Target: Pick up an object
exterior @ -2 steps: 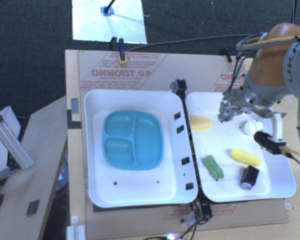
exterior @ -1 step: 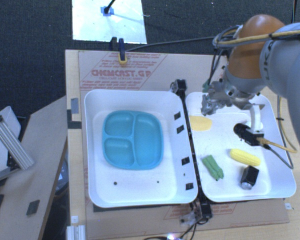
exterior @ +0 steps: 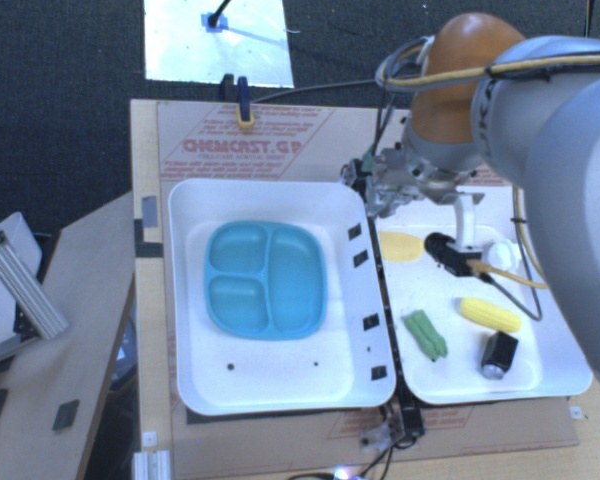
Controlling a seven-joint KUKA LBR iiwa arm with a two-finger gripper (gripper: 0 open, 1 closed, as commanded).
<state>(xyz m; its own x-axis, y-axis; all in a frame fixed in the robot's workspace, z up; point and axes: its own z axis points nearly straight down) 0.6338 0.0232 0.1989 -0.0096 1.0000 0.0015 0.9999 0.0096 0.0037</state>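
Nothing looks picked up yet; the gripper (exterior: 385,200) hovers with a yellow slice (exterior: 400,247) just beside it; whether it is wide or narrow I cannot tell.

- The hand (exterior: 392,190) hangs at the end of the arm and points downward, tilted slightly to the left in the camera view.
- Straight above the hand, the wrist (exterior: 435,163) is a compact metal section.
- Above the wrist bulges the rounded orange band (exterior: 465,63).
- Right of the hand and higher up, the thick grey arm (exterior: 560,108) comes in from the right edge and bends down toward the wrist.
- Thin cables (exterior: 392,68) loop above the hand, left of the orange band.
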